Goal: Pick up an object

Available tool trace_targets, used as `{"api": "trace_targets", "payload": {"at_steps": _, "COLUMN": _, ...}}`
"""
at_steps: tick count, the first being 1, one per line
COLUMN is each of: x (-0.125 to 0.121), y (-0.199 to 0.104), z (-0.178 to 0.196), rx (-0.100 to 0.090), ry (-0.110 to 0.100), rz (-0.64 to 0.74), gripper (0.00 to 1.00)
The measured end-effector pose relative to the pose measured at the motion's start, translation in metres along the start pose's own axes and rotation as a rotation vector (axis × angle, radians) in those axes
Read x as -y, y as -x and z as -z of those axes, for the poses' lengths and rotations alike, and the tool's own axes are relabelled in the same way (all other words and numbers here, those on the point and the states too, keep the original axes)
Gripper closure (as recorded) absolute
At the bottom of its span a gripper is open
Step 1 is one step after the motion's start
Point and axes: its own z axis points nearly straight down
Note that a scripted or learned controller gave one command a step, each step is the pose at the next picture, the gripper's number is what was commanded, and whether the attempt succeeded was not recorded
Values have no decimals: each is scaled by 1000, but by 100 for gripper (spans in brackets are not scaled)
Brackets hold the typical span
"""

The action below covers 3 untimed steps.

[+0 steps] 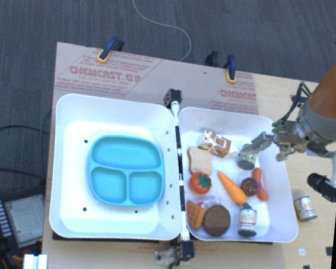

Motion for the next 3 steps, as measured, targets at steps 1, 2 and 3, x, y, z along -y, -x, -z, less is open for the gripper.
{"api": "trace_targets", "payload": {"at_steps": 1, "x": 28, "y": 9, "z": -145, "rx": 0, "ry": 1, "rz": -1, "gripper": 0}}
{"api": "trace_targets", "payload": {"at_steps": 2, "x": 28, "y": 9, "z": -135, "rx": 0, "ry": 1, "rz": -1, "gripper": 100}}
{"api": "trace_targets", "payload": {"at_steps": 3, "x": 60, "y": -70, "z": -3, "rx": 0, "ry": 2, "rz": 1, "gripper": 100}}
